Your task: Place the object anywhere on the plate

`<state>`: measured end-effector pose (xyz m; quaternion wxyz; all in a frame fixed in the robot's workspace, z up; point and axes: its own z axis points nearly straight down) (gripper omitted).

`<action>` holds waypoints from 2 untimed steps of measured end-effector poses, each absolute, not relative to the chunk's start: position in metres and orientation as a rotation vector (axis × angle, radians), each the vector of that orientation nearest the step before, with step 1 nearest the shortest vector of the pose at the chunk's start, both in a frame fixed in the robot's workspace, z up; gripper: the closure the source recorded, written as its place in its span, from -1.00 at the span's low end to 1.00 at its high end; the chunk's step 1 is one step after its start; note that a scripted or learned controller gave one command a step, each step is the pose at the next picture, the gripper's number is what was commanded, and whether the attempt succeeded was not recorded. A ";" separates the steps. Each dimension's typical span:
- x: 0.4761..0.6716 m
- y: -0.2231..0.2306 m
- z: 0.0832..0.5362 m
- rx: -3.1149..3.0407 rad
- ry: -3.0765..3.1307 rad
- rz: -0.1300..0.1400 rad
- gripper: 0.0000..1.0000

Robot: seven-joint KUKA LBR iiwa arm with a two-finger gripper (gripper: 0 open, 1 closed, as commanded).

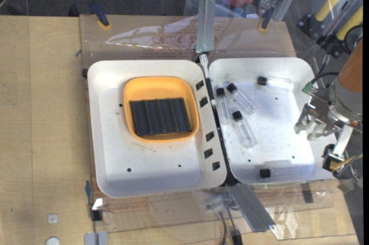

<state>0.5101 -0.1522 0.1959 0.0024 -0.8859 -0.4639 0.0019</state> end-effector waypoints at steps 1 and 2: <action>0.550 -0.179 0.214 -2.640 -1.700 0.006 1.00; 0.609 -0.194 0.210 -2.493 -1.911 0.004 1.00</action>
